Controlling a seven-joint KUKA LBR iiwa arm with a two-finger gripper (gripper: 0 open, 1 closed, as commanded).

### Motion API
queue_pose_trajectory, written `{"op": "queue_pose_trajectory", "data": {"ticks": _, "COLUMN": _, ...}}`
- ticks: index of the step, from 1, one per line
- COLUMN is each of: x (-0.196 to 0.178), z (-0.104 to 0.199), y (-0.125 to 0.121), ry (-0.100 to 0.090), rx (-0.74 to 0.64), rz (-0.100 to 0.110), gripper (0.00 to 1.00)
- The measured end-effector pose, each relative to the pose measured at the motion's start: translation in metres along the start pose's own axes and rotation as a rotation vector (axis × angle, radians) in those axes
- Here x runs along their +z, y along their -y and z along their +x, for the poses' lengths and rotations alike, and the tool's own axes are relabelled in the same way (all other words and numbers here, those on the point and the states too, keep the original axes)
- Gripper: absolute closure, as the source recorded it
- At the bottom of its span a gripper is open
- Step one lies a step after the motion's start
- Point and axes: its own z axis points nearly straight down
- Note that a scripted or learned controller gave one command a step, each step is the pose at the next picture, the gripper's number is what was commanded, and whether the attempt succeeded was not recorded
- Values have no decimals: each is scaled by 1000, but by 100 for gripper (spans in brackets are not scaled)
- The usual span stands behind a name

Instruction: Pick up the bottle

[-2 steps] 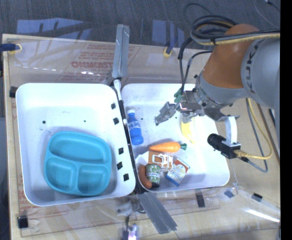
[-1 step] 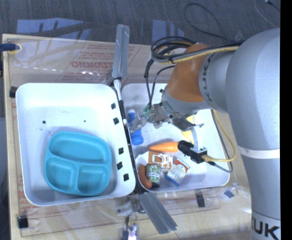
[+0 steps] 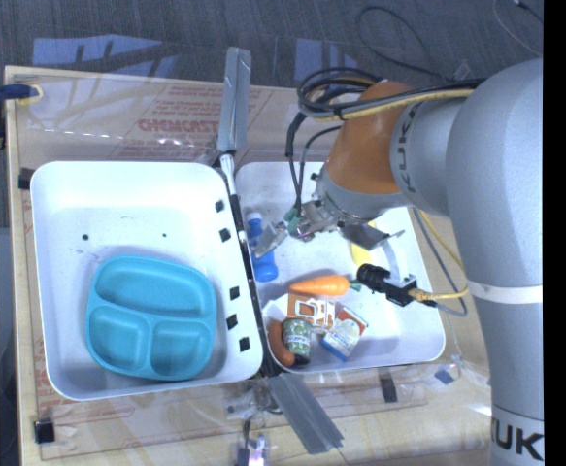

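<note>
A small bottle (image 3: pixel 260 250) with blue ends and a pale middle lies in the right bin (image 3: pixel 414 343), tight against its left wall. My gripper (image 3: pixel 292 227) hangs low in the same bin, just right of the bottle's upper end and very close to it. Whether it touches the bottle is not clear. The orange wrist band and the grey arm sit above and to the right of it, covering the bin's back right part.
An orange carrot (image 3: pixel 319 284), a small printed box (image 3: pixel 313 311), a green-lidded jar (image 3: pixel 297 339), a brown sausage (image 3: pixel 276 342) and a blue and white carton (image 3: pixel 342 337) crowd the right bin's front. A yellow item (image 3: pixel 360 254) lies near the wrist. A blue divided tray (image 3: pixel 151 316) lies in the left bin (image 3: pixel 59 192).
</note>
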Motion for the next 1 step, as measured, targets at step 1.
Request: {"op": "queue_pose_trajectory", "data": {"ticks": 1, "x": 27, "z": 10, "y": 23, "ry": 27, "rx": 20, "rz": -16, "gripper": 0}}
